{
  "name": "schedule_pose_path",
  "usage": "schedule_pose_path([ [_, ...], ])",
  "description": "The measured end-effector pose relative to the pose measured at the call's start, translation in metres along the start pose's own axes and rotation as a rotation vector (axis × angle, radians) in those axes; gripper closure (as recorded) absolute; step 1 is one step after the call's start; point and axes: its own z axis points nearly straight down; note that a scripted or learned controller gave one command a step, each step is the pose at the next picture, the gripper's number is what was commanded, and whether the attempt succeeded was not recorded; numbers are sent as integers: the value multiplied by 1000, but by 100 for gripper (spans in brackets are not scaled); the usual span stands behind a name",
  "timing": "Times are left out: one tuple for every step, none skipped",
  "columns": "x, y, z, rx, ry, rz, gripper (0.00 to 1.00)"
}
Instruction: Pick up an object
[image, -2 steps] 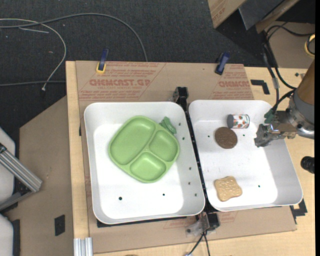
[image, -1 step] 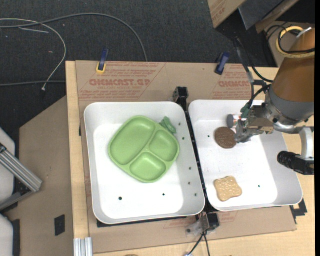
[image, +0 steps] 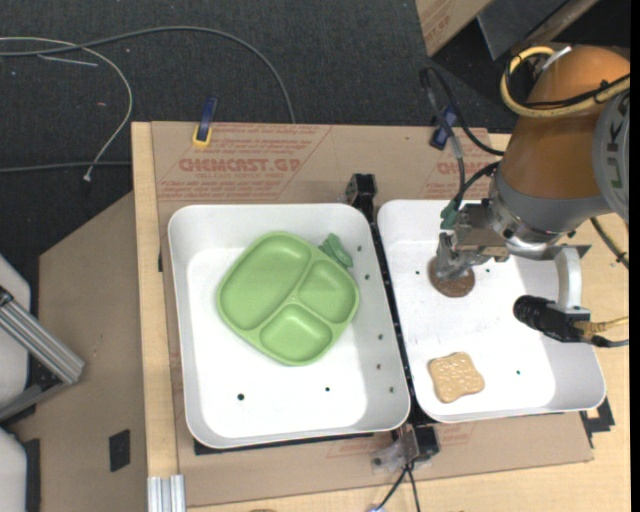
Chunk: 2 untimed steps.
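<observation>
My gripper (image: 455, 268) reaches down into the right bin (image: 560, 390), right over a small brown round object (image: 455, 284) that peeks out beneath its tip. The fingers hide most of that object. Nearer the front of the same bin lies a tan square cracker (image: 456, 377), apart from the gripper. The left bin (image: 200, 300) holds a green divided plate (image: 288, 297) with a small dark green piece (image: 337, 250) at its far right edge.
The arm's orange and grey body (image: 560, 130) hangs over the right bin's back right corner. Both bins rest on a cardboard sheet (image: 150, 200). Cables (image: 120, 70) run across the dark floor behind.
</observation>
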Motion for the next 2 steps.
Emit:
schedule_pose_path([
  [60,11,17,4,2,-3,100],
  [106,24,44,6,2,-2,100],
])
